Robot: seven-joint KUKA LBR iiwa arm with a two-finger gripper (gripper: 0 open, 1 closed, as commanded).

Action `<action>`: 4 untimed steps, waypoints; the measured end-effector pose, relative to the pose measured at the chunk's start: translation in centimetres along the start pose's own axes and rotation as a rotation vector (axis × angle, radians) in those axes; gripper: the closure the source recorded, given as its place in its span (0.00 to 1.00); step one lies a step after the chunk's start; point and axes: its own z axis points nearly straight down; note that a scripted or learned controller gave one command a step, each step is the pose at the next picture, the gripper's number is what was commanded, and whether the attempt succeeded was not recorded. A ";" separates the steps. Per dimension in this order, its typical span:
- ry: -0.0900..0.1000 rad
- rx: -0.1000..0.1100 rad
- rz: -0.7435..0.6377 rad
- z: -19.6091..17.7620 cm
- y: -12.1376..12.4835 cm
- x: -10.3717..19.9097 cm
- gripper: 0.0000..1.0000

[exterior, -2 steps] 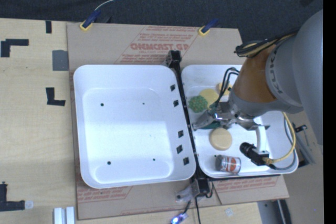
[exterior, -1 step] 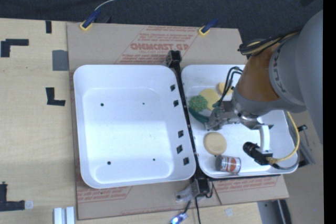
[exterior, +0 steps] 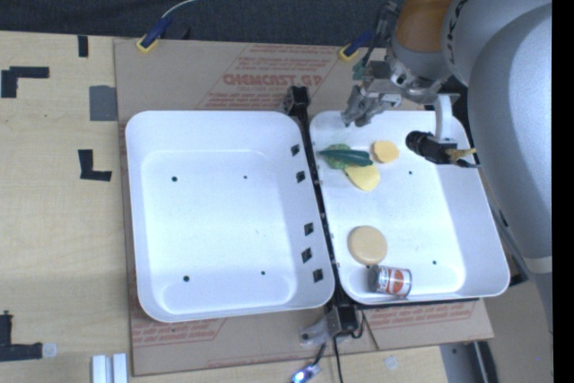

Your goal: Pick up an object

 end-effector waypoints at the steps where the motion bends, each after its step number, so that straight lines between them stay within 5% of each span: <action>1: 0.005 0.008 -0.003 -9.2 -0.3 9.6 1.00; 2: 0.002 0.000 0.006 -27.5 -2.1 8.3 1.00; 3: 0.001 0.009 0.008 -34.9 -1.5 6.4 1.00; 4: 0.002 0.037 0.007 -12.1 -3.7 9.4 1.00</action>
